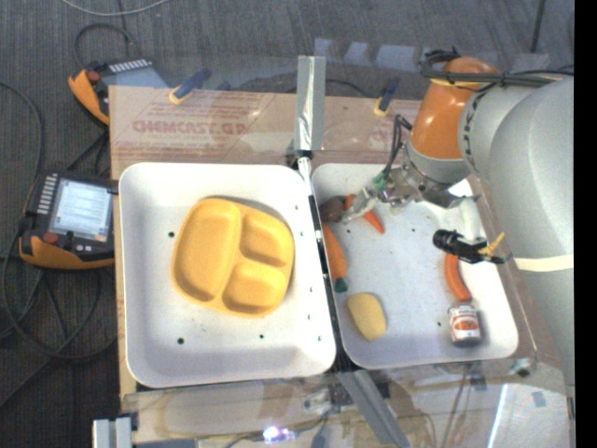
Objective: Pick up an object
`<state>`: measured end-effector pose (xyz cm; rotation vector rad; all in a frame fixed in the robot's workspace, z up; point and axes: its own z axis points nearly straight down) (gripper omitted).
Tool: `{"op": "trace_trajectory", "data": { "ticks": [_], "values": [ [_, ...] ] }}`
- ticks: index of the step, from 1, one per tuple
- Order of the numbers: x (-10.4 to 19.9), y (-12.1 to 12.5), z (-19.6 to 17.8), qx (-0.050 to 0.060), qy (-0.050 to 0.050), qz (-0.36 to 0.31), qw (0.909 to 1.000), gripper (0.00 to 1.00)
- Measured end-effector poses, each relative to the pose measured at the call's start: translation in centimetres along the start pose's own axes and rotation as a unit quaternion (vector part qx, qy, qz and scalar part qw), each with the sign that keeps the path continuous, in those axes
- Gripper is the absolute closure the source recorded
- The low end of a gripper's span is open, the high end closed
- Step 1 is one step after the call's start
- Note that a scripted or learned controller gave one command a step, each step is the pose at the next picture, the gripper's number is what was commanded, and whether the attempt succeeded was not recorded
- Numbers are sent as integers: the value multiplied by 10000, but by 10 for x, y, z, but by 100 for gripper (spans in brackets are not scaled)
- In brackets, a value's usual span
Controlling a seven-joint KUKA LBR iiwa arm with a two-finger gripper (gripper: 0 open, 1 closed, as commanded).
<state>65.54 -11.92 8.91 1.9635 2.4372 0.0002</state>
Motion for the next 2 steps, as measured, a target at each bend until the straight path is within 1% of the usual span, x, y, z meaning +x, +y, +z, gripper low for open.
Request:
{"op": "trace_trajectory", "data": {
  "ticks": [1,2],
  "values": [
    [0,-1,-8,31,1,-9,10000,100],
    [50,25,-94,52,34,677,9977,100]
  ]
}}
